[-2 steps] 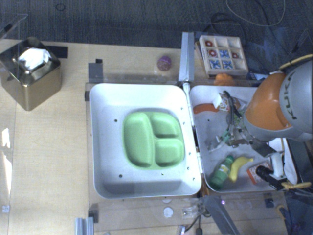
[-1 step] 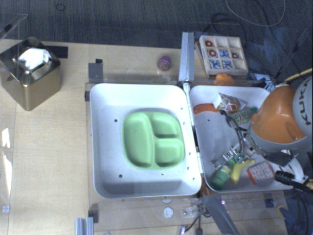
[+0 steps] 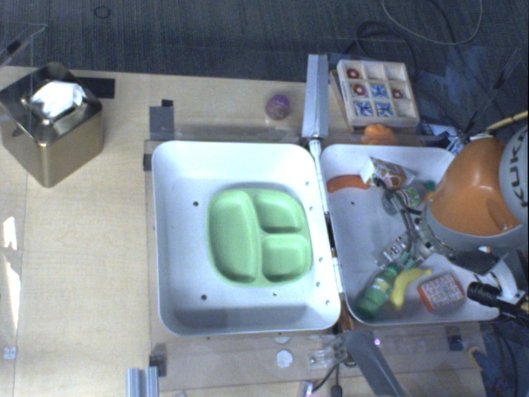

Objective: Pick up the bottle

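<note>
A green bottle (image 3: 377, 293) lies tilted in the near left corner of the right bin (image 3: 351, 238), its neck pointing up and to the right. My gripper (image 3: 402, 246) reaches down from the orange-banded wrist (image 3: 471, 193) and sits right over the bottle's neck end. Whether it touches the bottle is unclear from this angle.
A yellow banana (image 3: 407, 284) lies against the bottle's right side, with a red and white box (image 3: 440, 292) beyond it. An orange piece (image 3: 345, 184) and a crumpled packet (image 3: 390, 173) lie at the bin's far end. The left bin (image 3: 178, 222) holds a green divided tray (image 3: 258, 234).
</note>
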You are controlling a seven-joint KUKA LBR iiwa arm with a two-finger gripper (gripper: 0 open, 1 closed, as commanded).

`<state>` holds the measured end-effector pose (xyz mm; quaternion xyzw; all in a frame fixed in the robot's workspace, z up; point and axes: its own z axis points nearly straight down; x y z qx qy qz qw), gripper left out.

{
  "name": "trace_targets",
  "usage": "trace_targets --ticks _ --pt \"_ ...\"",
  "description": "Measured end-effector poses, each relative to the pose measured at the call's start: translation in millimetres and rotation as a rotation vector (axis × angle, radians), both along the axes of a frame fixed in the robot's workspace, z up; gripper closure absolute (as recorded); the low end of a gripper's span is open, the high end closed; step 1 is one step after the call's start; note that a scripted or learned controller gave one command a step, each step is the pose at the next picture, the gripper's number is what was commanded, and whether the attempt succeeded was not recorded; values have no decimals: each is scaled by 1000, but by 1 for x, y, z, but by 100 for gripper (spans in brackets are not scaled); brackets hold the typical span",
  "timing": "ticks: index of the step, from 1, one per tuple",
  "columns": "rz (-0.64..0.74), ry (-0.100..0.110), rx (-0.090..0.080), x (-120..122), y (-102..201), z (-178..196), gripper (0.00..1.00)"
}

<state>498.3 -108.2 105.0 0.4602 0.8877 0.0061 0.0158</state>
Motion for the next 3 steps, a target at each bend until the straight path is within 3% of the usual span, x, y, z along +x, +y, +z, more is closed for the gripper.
trace_targets --ticks 1,2,3 --pt "-360 26 11 43 9 12 100" --pt "-360 27 10 43 8 12 0" --pt "-352 20 11 45 10 24 100"
